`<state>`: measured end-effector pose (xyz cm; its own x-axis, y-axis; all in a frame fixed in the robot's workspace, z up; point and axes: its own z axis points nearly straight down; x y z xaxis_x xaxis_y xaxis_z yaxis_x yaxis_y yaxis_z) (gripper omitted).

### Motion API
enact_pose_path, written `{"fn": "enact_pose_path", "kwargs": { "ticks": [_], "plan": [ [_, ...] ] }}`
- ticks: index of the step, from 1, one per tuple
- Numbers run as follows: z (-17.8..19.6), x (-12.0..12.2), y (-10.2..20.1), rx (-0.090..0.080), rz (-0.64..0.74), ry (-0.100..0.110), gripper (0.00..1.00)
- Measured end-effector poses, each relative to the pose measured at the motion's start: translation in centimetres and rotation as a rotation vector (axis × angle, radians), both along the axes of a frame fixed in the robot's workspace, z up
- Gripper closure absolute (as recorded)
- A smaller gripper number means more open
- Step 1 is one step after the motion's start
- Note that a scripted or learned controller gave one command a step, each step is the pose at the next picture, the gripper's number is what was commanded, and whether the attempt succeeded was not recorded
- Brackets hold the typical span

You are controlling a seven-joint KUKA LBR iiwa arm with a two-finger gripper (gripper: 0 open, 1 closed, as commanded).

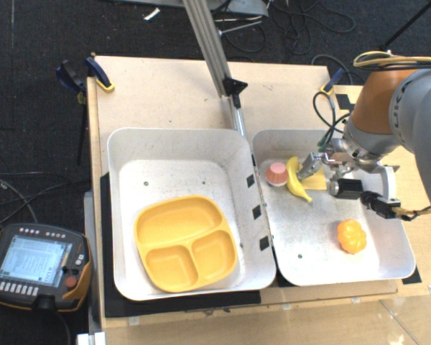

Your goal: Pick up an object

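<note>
a dark carpeted floor strewn with cables lay around a pale wooden bench [165, 92], and a teach pendant [36, 264] rested beside the bench's left edge. on the bench sat two shallow white bins; the right bin [388, 264] serves here as the landmark. just beside it, touching along the shared edge, the left bin [129, 157] held a yellow divided tray [187, 243].

inside the right bin, near its upper left corner, a banana [297, 180] lay next to a small pink cup-like object [276, 173], the two nearly touching. a flat yellow piece [316, 183] lay under the banana's right side. toward the bin's lower right, well apart from these, sat an orange-yellow lumpy fruit [352, 236].

the arm reached over the right bin's upper right part, and the gripper [323, 165] hung low at the banana's right side, close to the flat yellow piece. i could not tell how its fingers stood, and nothing showed as held.

the banana was judged the likely target. it looked like a light toy, probably stiff plastic with a smooth and somewhat slippery skin. its curve would tend to roll or slide out of a grasp near a tip, so the mid-body, taken across the narrow width, seemed the best hold. the neighbouring pink object left little room on that side.
</note>
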<state>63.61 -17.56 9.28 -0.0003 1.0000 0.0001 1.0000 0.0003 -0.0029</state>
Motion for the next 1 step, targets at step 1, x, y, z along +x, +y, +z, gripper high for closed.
{"fn": "enact_pose_path", "kwargs": {
  "ticks": [1],
  "plan": [
    [1.35,0.16,-0.03,-0.002,0.000,-0.005,1.00]
  ]
}}
